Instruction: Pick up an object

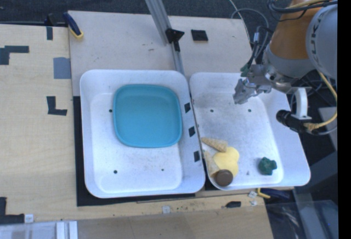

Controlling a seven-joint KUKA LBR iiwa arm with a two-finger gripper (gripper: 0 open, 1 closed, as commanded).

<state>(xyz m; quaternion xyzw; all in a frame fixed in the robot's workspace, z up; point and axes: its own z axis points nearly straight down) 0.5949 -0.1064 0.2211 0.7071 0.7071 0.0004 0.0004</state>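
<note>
Right bin, near edge: you see a yellow toy with a brown end lying against the bin's left wall, close to the front rim.
Cone pieces: two pale cone shapes touch the toy's upper left side.
Green piece: a small dark green object sits apart from the toy, toward the right corner.
Left bin: it holds a blue plate, lying flat near its centre.
Right bin, far half: bare white floor lies under the arm's tip.
Gripper: it hangs above the far half, well apart from every object; nothing sits between its fingers. You cannot tell whether they are apart or together.
Arm: it enters from the right, orange band above the wrist.
Bench, far side: a grey pole slants up from the bins' rear edge.
</note>
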